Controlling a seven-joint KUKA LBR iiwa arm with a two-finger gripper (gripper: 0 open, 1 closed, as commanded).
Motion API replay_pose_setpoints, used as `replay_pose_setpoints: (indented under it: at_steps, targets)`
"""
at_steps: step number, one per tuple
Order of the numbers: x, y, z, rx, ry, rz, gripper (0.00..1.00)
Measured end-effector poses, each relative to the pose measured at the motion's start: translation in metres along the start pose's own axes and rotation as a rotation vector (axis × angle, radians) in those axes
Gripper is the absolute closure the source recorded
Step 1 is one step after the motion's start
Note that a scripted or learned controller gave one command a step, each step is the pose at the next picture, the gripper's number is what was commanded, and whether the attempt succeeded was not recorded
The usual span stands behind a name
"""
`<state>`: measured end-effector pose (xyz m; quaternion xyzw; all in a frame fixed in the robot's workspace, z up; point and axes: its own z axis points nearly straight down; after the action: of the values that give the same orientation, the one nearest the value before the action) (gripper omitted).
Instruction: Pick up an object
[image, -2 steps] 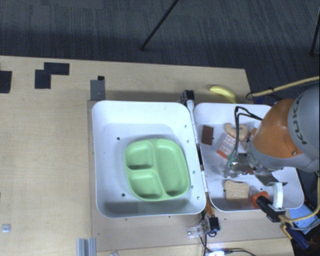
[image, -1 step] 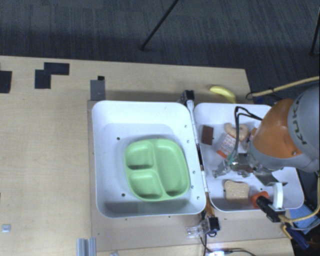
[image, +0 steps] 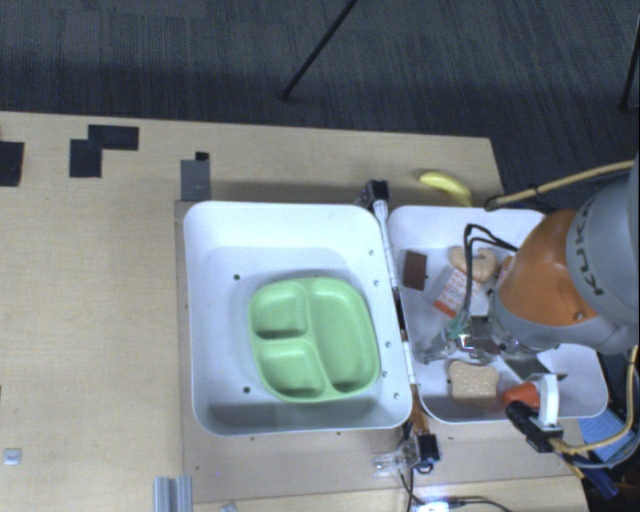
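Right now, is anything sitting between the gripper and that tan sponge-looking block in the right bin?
Nothing visible does. The gripper hangs just above the tan block in the right bin, with bare bin floor between them. The brown block and the red-and-white packet lie farther back.

Grey arm (image: 608, 240), orange band (image: 545, 275), black cable, metallic tool (image: 462, 343).

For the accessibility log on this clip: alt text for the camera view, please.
The grey and orange arm reaches from the right into the right white bin, its gripper low among small items, including a tan block. The left white bin holds a green divided tray.
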<state>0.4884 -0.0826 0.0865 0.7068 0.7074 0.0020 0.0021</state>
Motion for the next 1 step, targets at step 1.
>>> replay_pose_setpoints:
  at_steps: [1]
  targets:
    - [0.0005,0.0022,-0.0113,-0.006,0.0,-0.003,1.0]
